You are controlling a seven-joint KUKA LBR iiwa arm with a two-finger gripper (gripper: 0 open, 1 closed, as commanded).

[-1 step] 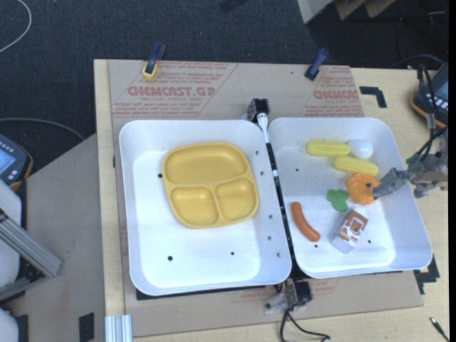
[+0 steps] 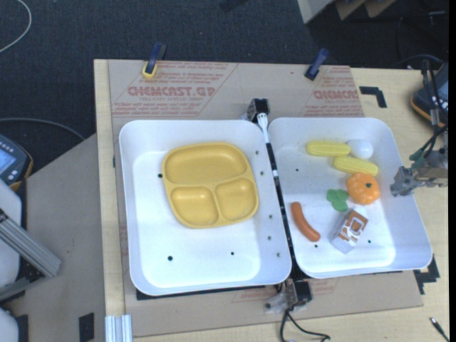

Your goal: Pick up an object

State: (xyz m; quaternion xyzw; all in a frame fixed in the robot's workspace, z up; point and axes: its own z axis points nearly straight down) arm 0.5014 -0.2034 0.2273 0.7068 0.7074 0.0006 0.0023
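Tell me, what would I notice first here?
Probably the big yellow tray with three compartments, sitting in the left bin. Next, the toy food scattered in the right bin: an orange pumpkin, two corn cobs, a sausage and a small carton. The gripper sits at that bin's right rim.

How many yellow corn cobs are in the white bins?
2, both in the right white bin. One yellow toy corn cob lies near the bin's far edge, beside a small white ball. The other yellow corn cob lies just above the orange toy pumpkin.

dark carpet floor (image 2: 107, 13), wooden bench (image 2: 214, 84)
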